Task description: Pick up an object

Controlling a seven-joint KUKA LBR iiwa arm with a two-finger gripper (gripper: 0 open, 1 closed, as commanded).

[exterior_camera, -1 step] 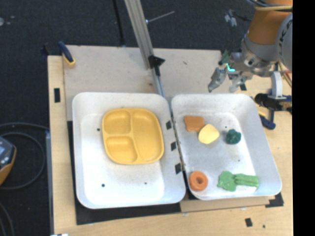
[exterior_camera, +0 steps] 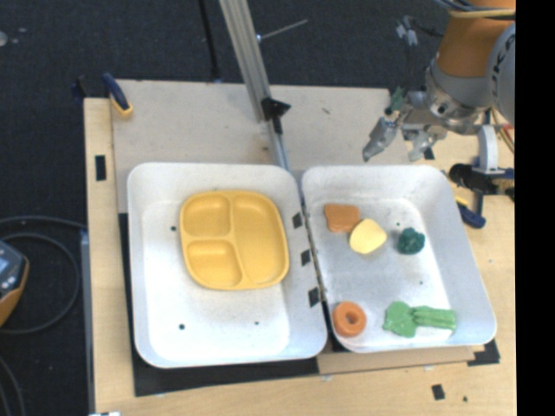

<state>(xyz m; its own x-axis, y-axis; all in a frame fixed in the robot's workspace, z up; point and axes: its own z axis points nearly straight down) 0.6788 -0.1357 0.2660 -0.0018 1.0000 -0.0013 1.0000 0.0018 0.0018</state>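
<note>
The right white bin (exterior_camera: 451, 204) holds several small items: an orange-brown block (exterior_camera: 341, 217), a pale yellow piece (exterior_camera: 368, 237), a dark green lump (exterior_camera: 410, 242), an orange ring (exterior_camera: 350, 319) and a light green toy (exterior_camera: 419, 318). My gripper (exterior_camera: 401, 142) hangs above the bench just behind the right bin's far rim, fingers spread open with nothing between them. It touches none of the items.
The left white bin (exterior_camera: 156, 319) carries a yellow divided plate (exterior_camera: 234, 238). A slanted metal rail (exterior_camera: 250, 59) rises from the bench behind the bins. Blue clamps sit at the bench's far left corner (exterior_camera: 119, 94) and right edge (exterior_camera: 473, 215).
</note>
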